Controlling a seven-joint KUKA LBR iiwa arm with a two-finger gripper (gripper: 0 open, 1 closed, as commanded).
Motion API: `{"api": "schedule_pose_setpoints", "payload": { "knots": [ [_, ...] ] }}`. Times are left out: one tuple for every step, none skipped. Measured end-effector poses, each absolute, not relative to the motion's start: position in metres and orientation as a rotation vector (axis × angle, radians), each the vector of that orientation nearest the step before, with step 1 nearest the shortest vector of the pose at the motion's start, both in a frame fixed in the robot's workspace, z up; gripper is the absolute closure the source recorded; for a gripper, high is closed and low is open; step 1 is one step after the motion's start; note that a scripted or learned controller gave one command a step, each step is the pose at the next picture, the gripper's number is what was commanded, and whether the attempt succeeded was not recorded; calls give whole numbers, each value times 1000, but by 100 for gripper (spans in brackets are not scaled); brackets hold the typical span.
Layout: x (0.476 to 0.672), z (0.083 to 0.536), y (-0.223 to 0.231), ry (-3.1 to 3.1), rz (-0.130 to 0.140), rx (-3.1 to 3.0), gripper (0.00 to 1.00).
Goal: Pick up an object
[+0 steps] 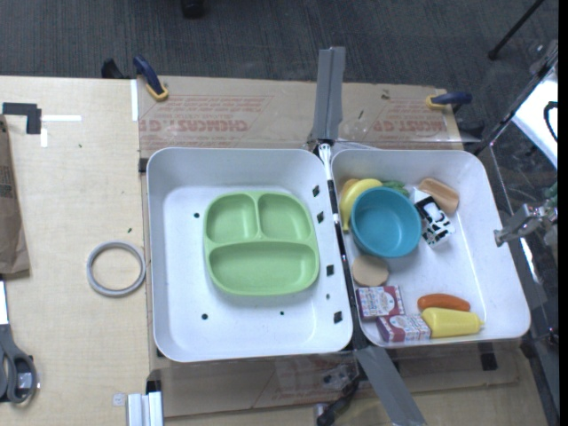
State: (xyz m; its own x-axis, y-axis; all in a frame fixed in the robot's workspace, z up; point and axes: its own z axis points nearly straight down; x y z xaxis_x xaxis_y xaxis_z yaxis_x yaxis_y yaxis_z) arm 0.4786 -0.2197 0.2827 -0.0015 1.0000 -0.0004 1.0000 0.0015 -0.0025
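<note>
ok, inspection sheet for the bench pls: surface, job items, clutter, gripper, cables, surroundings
Surface: wooden bench bearing left bin and right bin, side by side.
Job's things: green divided plate in the left bin; blue bowl, yellow toy, orange toy, small carton, black-and-white item in the right bin.
Clutter: tape ring, scissors, clamps on the bench.
Gripper: nothing seen.
Cables: nothing seen.
Surroundings: dark carpet.

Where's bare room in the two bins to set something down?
Left bin: bare floor rings the green divided plate, widest along its near and left walls. Right bin: crowded around the blue bowl; a bare strip runs along its right wall.
</note>
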Motion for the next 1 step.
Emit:
{"api": "schedule_pose_setpoints", "payload": {
  "knots": [
    [527,176,-222,-1637,6,-2677,0]
  ]
}}
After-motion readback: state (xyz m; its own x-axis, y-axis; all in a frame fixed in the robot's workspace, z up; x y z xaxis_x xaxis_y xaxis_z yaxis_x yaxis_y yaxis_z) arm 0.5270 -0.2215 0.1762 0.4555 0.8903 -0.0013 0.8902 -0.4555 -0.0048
